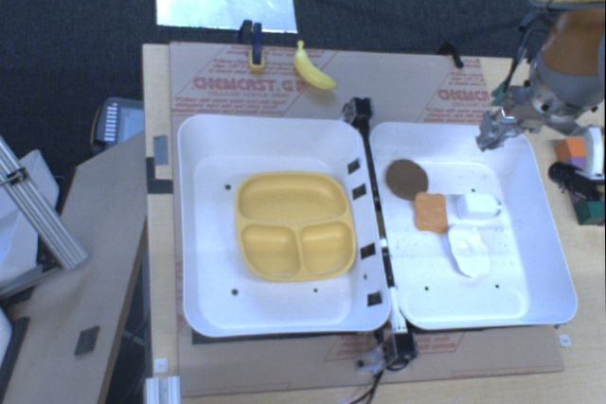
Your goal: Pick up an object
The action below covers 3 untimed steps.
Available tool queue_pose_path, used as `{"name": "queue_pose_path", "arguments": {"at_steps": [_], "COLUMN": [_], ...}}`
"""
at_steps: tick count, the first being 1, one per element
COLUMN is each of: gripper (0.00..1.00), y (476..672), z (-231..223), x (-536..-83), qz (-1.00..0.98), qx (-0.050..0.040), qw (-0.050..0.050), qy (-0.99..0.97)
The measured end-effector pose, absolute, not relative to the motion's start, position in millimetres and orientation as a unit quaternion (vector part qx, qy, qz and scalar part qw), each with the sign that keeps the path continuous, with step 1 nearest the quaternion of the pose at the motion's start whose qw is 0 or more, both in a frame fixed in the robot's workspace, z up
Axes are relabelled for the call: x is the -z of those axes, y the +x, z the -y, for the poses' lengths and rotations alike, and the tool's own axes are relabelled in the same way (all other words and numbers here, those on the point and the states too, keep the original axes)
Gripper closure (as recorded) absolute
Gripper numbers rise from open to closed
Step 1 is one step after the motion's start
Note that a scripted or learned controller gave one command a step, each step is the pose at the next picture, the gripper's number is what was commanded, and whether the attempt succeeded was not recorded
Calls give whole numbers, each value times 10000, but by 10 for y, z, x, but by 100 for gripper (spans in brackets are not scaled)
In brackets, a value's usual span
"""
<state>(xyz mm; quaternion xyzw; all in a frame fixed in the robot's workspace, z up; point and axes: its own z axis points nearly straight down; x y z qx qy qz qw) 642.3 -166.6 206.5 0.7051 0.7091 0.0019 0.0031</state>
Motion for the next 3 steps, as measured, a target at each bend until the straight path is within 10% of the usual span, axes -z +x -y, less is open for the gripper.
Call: {"name": "queue_pose_path", "arguments": {"at_steps": [3], "gripper": [100], "y": [6177], "z": [565], "x": [-2401], "qz": [-7105], "qx": [-11], "qw": [0], "qy": [7037]}}
